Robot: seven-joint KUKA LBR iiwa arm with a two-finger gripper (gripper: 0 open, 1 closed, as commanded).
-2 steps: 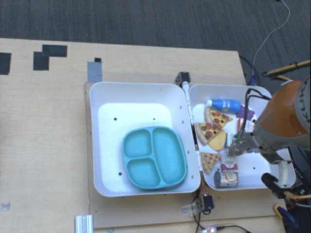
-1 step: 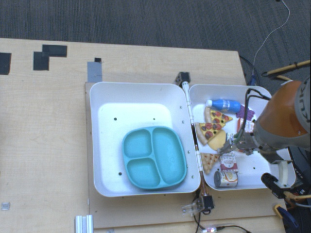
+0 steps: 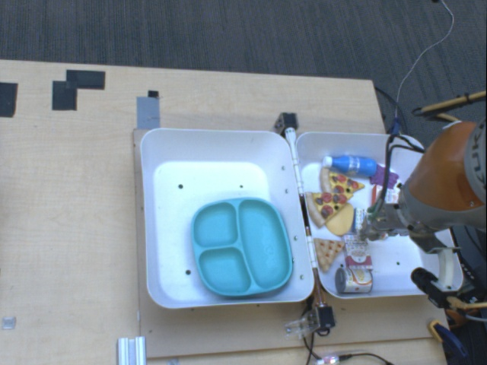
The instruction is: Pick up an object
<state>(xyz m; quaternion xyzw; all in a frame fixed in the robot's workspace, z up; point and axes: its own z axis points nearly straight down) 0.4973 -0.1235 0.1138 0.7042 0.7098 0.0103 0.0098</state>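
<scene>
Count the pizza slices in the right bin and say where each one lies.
3. One slice lies just below the blue bottle, one sits left of the gripper, and a plainer one lies left of the can. The arm may hide more.

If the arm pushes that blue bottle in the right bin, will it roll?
Probably: the blue plastic bottle with a white cap lies on its side and looks round. It seems small, so likely light. The bin's back wall close behind should stop it.

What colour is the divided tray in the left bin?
Light blue, a turquoise shade; the tray shows plainly in the camera view.
</scene>
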